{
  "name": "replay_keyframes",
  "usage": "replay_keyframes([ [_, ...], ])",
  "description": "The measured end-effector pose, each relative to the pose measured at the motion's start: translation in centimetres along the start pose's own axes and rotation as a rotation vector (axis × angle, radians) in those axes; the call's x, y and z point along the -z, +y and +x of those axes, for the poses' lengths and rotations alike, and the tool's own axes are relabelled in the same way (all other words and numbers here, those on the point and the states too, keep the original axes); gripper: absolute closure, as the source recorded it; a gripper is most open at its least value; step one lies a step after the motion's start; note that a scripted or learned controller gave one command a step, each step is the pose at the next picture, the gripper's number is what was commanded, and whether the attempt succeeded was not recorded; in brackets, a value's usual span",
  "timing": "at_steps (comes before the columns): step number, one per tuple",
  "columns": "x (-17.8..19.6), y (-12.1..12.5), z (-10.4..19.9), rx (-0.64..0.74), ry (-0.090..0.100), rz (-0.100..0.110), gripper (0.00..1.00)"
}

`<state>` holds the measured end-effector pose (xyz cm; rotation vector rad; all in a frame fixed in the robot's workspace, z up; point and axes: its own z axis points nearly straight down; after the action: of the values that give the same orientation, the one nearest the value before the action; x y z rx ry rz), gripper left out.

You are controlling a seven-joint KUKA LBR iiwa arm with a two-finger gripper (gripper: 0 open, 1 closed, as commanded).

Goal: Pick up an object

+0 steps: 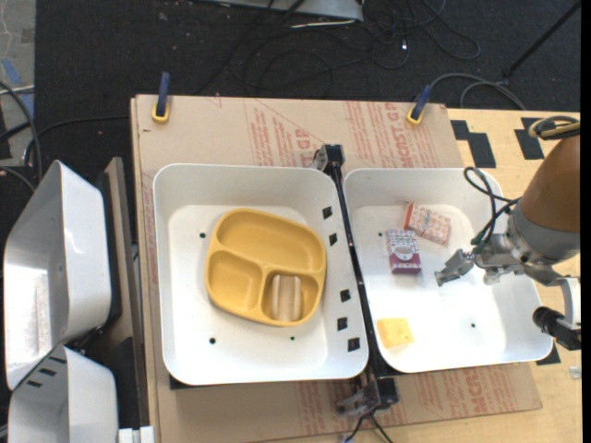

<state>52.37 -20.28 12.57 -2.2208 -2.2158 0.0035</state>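
Gripper (459, 269) hovers low over right bin (517, 340).

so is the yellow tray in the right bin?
No, the yellow tray sits in the left bin; the right bin holds small items.

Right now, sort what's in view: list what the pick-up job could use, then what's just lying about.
Job:
claw
purple box
red-and-white packet
yellow block
right bin

Lying about:
yellow tray in left bin
clamps
cables
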Motion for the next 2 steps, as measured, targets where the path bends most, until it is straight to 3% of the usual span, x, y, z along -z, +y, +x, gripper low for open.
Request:
replay_keyframes([
  [1, 1.4, 0.1, 0.0, 0.001, -0.002, -0.005, 1.0],
  [2, 6.1, -0.4, 0.6, 0.005, -0.003, -0.009, 1.0],
])
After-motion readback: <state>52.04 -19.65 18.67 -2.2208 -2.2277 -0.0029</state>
